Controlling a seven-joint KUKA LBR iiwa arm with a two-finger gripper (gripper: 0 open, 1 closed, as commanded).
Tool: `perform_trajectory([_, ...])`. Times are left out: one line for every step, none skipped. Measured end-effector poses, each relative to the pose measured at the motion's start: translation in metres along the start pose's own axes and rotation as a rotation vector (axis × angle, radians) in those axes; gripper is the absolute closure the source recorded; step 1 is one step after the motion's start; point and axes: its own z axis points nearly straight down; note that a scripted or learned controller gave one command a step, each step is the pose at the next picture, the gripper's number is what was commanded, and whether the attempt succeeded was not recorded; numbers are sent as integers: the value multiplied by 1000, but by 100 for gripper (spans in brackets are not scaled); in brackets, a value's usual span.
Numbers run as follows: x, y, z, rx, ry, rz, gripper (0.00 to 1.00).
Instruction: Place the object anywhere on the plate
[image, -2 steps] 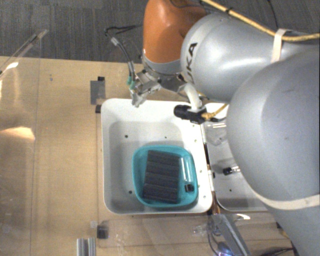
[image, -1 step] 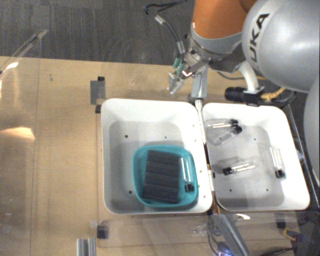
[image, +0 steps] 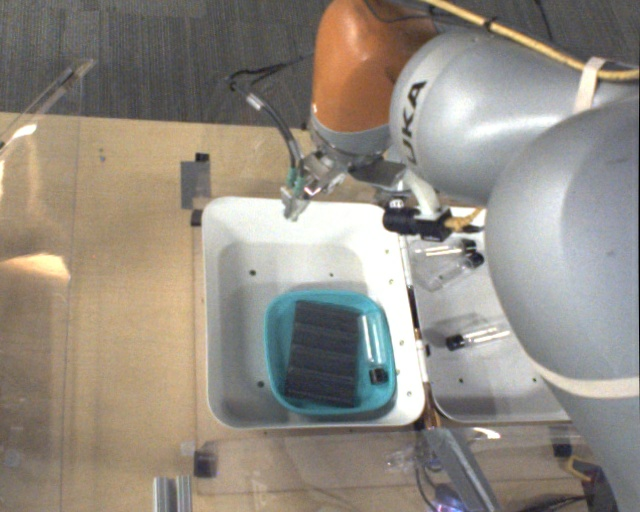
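A teal plate (image: 325, 350) sat in the left white bin (image: 228, 300), pushed toward the near right corner, its rim close against the bin's near and right walls. A dark ribbed block (image: 322, 352) lay flat on the plate, with a clear tube-like piece (image: 374, 345) just beside it on the right. The back half of that bin's floor was open. The claw (image: 298, 195) hung over the bin's far rim; I could not tell how it was set. The grey arm (image: 520, 200) hid much of the right bin (image: 470, 390), where small clear items (image: 478, 338) were hard to make out. The wooden counter (image: 100, 300) stretched bare to the left.
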Motion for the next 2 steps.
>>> perform_trajectory([36,24,-36,-4,-2,-158,100])
perform_trajectory([-19,-60,-147,-7,-8,-374,100])
